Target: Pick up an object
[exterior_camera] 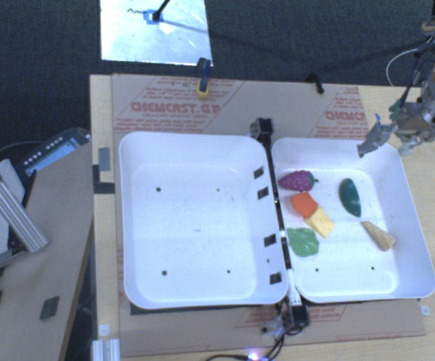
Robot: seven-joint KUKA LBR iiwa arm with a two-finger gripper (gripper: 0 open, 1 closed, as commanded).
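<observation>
1. Grey two-finger gripper hangs over the far right corner of the right shallow white bin; jaws spread apart, nothing between them.
2. Right bin holds a purple grape-like bunch, orange block, yellow block, green lump.
3. Dark green oval piece: long axis near-far.
4. Tan wedge points toward the far left.
</observation>
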